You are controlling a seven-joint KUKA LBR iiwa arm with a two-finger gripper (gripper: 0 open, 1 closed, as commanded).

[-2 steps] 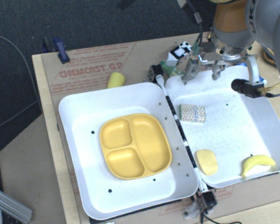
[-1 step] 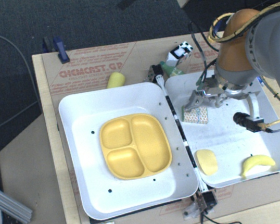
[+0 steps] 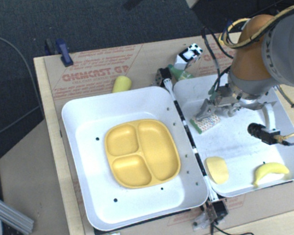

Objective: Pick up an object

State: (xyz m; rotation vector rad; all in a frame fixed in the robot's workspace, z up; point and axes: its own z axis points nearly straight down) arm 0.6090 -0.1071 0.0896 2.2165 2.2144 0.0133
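Small speckled packet (image 3: 207,123), right bin (image 3: 246,184)

Illumination is even, diffuse and bright, apparently from overhead. The left bin (image 3: 80,152) and right bin (image 3: 292,146) read near-white with mild glare on their floors. Shadows are soft and short; a faint one edges the yellow tray (image 3: 141,152). The dark floor (image 3: 3,81) at far left is underexposed. Fine detail is slightly soft and grainy throughout.
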